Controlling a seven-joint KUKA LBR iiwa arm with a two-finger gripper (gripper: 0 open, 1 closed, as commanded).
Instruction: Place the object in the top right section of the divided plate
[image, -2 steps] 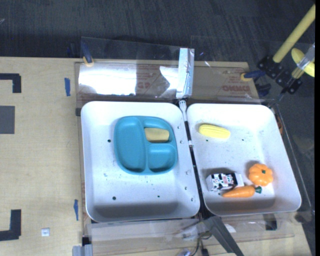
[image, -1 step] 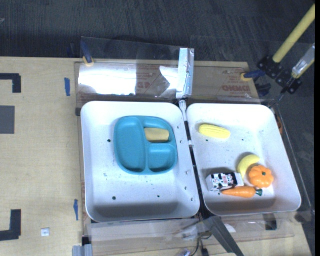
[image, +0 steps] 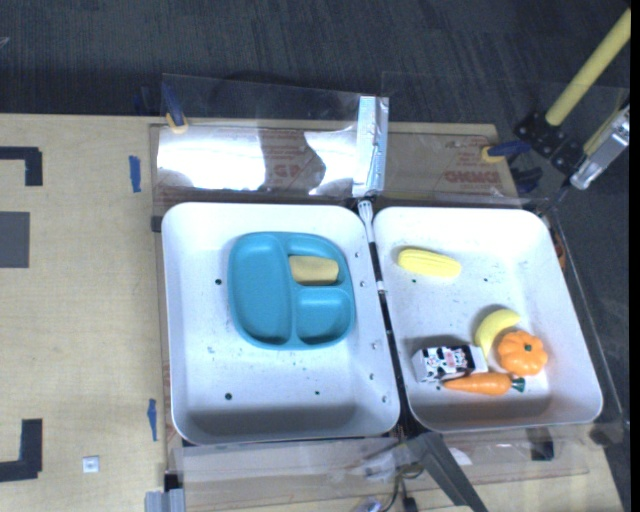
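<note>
The blue divided plate (image: 290, 290) lies in the left white bin (image: 200, 400), a little above that bin's middle. A yellowish tan object (image: 314, 269) rests in the plate's top right section, inside its raised rim and clear of the two other sections, which show only bare blue.

The right white bin (image: 570, 400) holds the other things. A yellow corn cob (image: 429, 263) lies near its upper left, well apart from the rest. Toward the lower right sits a tight cluster: a yellow rounded fruit (image: 497, 325) touching a small orange pumpkin (image: 523, 353), an orange carrot (image: 482, 384) lying flat just below them, and a small black and white carton (image: 443, 361) (cow-patterned, as far as the view shows) just beside the carrot's left end. None of these lie on the divider between the two bins, and nothing stands over the plate.

At the upper right corner of the view, outside both bins, a pale metal part of the arm (image: 600, 150) shows beside a black clamp (image: 545, 135) and a yellow rod (image: 595, 65). I cannot tell the state of the pincer from this view.

Behind the bins stands a clear plastic sheet (image: 260, 150) with strong glare, and blue tape marks (image: 134, 172) sit on the tan bench (image: 70, 300) at the left.
</note>
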